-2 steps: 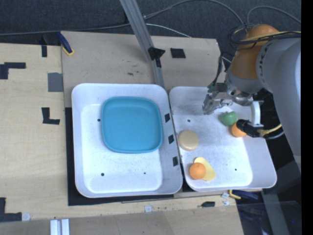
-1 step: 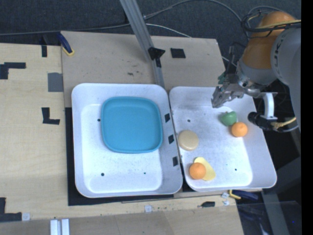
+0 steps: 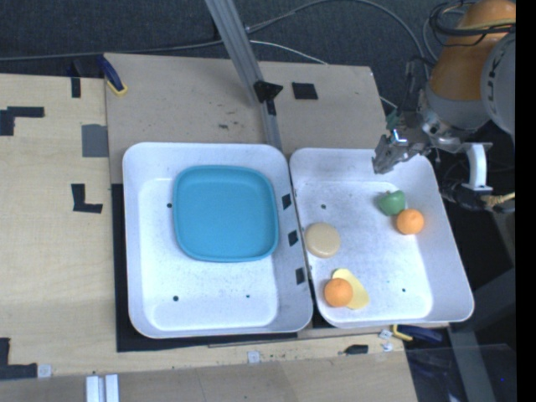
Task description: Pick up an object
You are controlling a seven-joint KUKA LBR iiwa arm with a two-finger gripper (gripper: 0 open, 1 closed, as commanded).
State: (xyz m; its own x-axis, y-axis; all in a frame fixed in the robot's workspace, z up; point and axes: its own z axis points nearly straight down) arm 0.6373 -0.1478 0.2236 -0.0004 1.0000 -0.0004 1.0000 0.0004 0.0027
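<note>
Green ball (image 3: 390,201) — just below end effector (image 3: 383,162) — lies apart

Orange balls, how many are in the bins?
2, both in the right bin. One orange ball touches the green thing near the far right side. The other orange ball lies at the near edge beside a yellow piece.

The gripper (image 3: 387,159) is hanging over the far edge of the right bin (image 3: 435,296). In that bin, a green ball (image 3: 390,201) is touching an orange ball (image 3: 409,221); a beige disc (image 3: 322,240) and another orange ball (image 3: 337,292) on a yellow piece (image 3: 358,294) are lying nearer. A blue plate (image 3: 225,212) is sitting in the left bin (image 3: 151,291).
</note>
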